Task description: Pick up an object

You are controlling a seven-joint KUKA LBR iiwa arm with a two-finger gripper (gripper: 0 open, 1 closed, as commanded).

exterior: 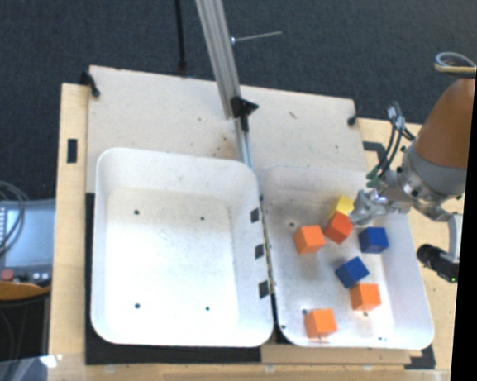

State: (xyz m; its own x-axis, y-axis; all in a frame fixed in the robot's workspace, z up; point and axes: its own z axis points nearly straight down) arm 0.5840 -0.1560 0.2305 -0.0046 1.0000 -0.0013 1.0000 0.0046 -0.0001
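Gripper [368,207] low in right bin [405,320], touching a tilted, corner-up red-orange cube [339,227] beside yellow block [344,205]. No long axis. Jaws' state cannot be told.

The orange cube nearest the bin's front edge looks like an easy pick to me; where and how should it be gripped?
Take the orange cube from straight above, across two opposite flat side faces. It sits apart from the other blocks, but close to the right bin's front wall, so I would set the fingers along that wall rather than between cube and wall.
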